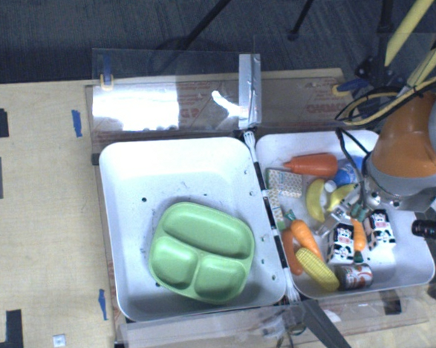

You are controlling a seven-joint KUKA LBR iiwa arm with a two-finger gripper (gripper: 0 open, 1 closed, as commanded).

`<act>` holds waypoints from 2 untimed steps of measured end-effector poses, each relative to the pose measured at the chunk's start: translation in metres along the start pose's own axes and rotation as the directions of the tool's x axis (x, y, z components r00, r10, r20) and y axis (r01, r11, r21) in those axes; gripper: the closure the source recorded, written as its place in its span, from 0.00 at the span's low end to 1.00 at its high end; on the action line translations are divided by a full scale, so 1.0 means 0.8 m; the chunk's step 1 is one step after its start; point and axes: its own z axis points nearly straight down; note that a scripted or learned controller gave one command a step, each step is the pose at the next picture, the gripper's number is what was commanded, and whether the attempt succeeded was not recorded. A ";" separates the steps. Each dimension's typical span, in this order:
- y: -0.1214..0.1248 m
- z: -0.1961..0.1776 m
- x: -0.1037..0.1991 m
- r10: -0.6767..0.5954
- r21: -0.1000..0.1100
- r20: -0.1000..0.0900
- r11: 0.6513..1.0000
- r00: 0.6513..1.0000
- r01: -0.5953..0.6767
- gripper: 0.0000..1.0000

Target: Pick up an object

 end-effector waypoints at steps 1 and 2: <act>0.002 0.001 -0.070 0.057 0.001 0.000 0.998 0.998 -0.057 0.00; 0.081 0.002 -0.043 0.372 0.000 0.001 0.928 0.928 -0.372 0.00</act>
